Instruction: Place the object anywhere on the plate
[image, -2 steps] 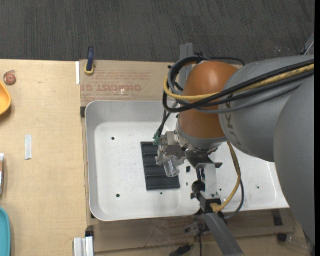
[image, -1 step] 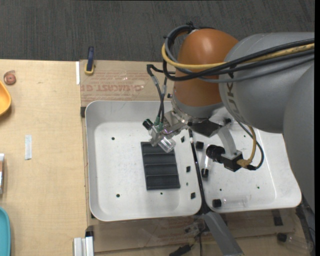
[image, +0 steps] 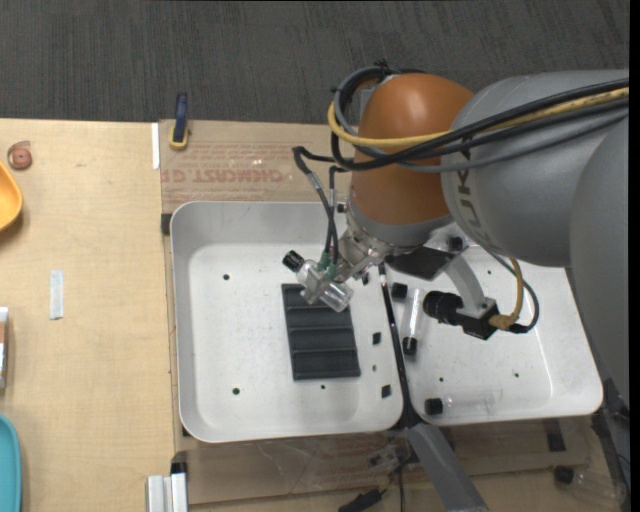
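Observation:
A black ribbed rectangular plate lies flat in the middle of the left bin. My gripper hangs from the orange band of the arm just above the plate's far edge, and its pale, translucent tip overlaps that edge. A small black part sticks out to the left of the tip. The wrist and its cables hide the space between the tip and the plate, so I cannot make out any separate object there.
The right bin lies under the arm, with a black camera-like fitting and small black bits over it. Left of the bins is the wooden bench with an orange dish edge and a blue clamp.

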